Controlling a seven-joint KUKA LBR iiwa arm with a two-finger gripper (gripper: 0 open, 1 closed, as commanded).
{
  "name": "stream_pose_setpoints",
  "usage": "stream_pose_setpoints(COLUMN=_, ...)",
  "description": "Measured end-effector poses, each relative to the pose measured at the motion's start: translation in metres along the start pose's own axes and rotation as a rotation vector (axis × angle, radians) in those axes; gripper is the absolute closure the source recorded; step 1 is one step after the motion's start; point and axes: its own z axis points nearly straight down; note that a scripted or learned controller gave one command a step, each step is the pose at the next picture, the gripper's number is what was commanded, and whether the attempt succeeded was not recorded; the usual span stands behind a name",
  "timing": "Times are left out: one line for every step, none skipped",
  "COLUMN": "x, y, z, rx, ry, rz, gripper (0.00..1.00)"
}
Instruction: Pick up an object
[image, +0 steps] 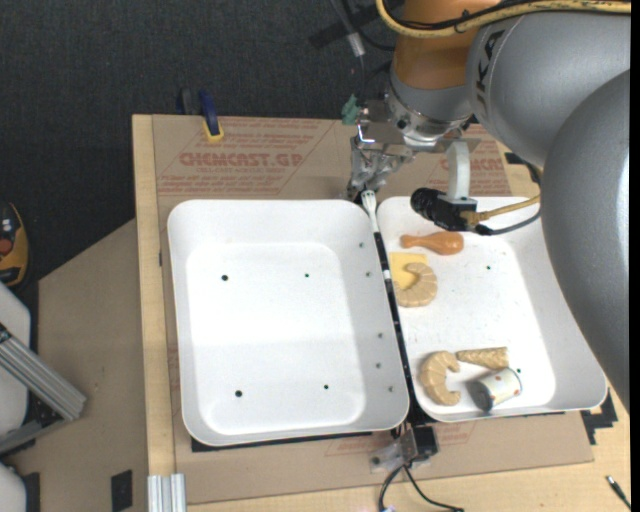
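The two-finger gripper (368, 178) hangs above the far rim where the two shallow white bins (200, 300) meet; whether it is wide or narrow cannot be told. The right bin (520, 300) holds an orange drumstick-shaped toy (434, 241), a yellow wedge (405, 267), tan crescent pastries (440, 377) and a small grey cylinder (497, 389). The grey arm (570, 120) hides the bin's far right corner.

Both bins are white, the left bin (200, 330) speckled with a few black dots, and they sit on a tan board (255, 150) printed with faded red lettering on the tabletop. In the right bin (545, 310) lie an orange drumstick shape (433, 242), a pale yellow-tan piece (413, 279), two beige croissant-like pieces (440, 377) and a grey-and-white cylinder (496, 388). The arm (560, 90) is grey with an orange band (432, 45), and a blue-and-yellow clamp (210, 115) sits at the far left.
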Motion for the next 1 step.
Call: stream_pose_setpoints(x=0.0933, y=0.0006, z=-0.0279, rx=-0.002, ry=0.001, rz=0.0, gripper=1.0)
